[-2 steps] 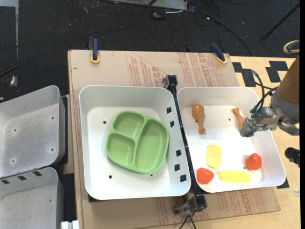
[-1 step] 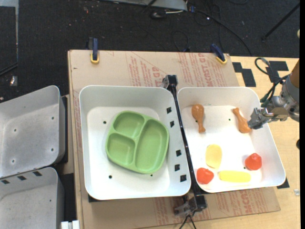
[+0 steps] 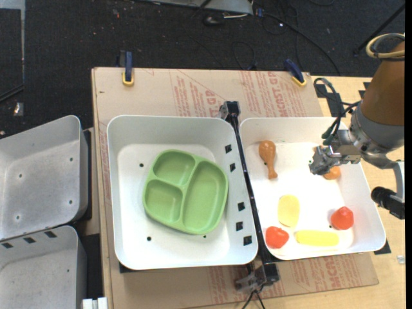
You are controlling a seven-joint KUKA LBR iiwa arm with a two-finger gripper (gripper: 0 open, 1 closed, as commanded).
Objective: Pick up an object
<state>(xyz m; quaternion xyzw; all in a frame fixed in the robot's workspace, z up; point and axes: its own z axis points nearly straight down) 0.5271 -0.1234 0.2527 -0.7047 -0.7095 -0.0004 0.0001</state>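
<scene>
While the gripper (image 3: 324,161) hangs low over the upper right part of the right bin (image 3: 360,246), we see a small orange object (image 3: 332,172) directly beneath it, mostly covered by the grey tool, and we cannot tell whether the two touch. We cannot tell how the claw stands, because the slanted overhead view blurs its tip into one dark mass.

Around that spot, the same bin holds a brown drumstick-shaped toy (image 3: 268,157) near its upper left, a pale yellow oval piece (image 3: 289,210) at centre, a long yellow piece (image 3: 317,238) along the lower edge, a red-orange round item (image 3: 277,237) at lower left and a red round item (image 3: 342,218) at lower right. All lie apart from one another except the long yellow piece, which sits just beside the red-orange item.

Next door, the left bin (image 3: 129,140) carries a green three-compartment plate (image 3: 185,190), set at a tilt across the floor, its compartments bare.

Both bins rest on a brown board (image 3: 174,89) clamped at its far edge. The arm (image 3: 386,102) is cut off at the right, its orange band partly out of frame.
</scene>
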